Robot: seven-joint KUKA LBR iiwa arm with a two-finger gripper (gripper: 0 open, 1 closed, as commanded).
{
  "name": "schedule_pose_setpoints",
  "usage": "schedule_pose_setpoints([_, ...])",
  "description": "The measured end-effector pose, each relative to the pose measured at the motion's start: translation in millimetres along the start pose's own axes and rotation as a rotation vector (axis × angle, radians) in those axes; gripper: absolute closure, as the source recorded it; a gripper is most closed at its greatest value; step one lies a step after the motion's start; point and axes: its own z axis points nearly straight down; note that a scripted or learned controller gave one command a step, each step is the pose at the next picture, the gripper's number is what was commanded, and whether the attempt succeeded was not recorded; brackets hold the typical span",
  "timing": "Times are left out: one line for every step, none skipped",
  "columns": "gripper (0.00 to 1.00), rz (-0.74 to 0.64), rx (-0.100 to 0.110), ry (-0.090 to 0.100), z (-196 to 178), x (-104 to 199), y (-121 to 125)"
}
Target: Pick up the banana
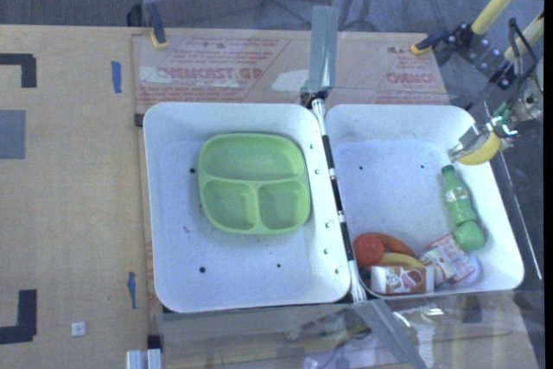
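Gripper (486, 136), at the right bin's (415, 118) far right rim, is clamped on the banana (480, 153), which hangs clear above the bin floor. Judged light, soft, bruisable; mid-body hold advisable, moderate pressure.

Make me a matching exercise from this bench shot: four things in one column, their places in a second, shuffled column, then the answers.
Things
1. green divided plate
2. banana
3. green bottle
4. tomato

Places
A. near corner of the right bin, by the divider
B. between the gripper's jaws at the right bin's right rim
C. middle of the left bin
D. lying along the right bin's right side, just below the banana

Pairs: 1-C, 2-B, 3-D, 4-A
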Motion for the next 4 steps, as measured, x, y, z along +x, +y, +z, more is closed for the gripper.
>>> schedule_pose_setpoints([0.00,0.057,-0.002,-0.001,37,-10,31])
schedule_pose_setpoints([0.00,0.168,-0.001,-0.002,50,-19,81])
schedule_pose_setpoints([0.00,0.167,-0.001,-0.002,50,-19,81])
schedule_pose_setpoints([0.00,0.167,-0.001,-0.002,50,-19,81])
